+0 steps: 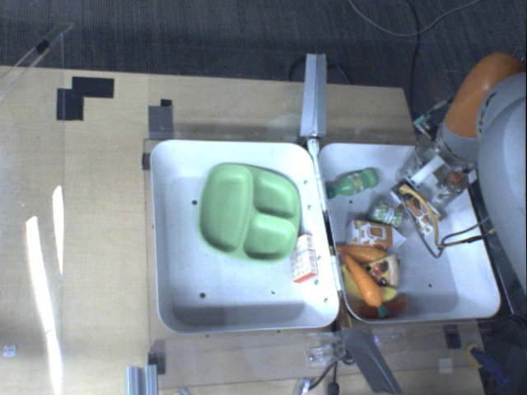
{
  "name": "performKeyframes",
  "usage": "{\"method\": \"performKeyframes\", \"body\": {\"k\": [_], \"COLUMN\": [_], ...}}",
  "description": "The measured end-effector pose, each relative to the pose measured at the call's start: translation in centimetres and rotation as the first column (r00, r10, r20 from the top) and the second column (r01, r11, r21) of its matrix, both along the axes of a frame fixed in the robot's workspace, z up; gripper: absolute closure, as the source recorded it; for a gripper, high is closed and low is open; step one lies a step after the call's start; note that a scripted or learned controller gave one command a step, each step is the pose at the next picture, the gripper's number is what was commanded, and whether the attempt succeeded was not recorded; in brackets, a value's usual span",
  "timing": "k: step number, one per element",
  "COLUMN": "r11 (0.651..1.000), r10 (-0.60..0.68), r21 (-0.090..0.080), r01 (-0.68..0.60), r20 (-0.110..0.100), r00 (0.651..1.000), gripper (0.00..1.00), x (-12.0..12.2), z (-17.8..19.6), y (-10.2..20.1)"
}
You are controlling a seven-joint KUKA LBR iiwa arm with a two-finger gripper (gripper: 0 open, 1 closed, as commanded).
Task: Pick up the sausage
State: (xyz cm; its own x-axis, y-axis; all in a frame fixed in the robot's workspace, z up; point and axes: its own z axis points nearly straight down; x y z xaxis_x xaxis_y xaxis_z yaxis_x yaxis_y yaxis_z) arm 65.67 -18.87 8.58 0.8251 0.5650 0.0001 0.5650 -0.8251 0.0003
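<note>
Wooden bench, two white bins. Task not yet done, as far as it shows: the gripper hangs over the right bin, to the right of the green bottle, with nothing clearly in its grasp. Open or closed, cannot tell. What looks like the sausage lies in the pile below the green bottle, well apart from the gripper. It is short, brownish-orange and smooth, wedged against a carrot. Reach and lift remain.
</note>
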Motion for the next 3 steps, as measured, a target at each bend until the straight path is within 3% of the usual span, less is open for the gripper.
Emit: {"method": "performKeyframes", "body": {"k": [1, 2, 3], "r11": [1.0, 1.0, 1.0], "r10": [0.003, 0.005, 0.007], "r21": [0.0, 0.0, 0.0], "r01": [-0.003, -0.005, -0.007], "r20": [0.004, 0.004, 0.006], "r00": [1.0, 1.0, 1.0], "gripper": [1.0, 0.0, 1.0], "x": [0.2, 0.2, 0.3], "z": [1.2, 1.2, 2.4], "y": [0.1, 0.1, 0.2]}}
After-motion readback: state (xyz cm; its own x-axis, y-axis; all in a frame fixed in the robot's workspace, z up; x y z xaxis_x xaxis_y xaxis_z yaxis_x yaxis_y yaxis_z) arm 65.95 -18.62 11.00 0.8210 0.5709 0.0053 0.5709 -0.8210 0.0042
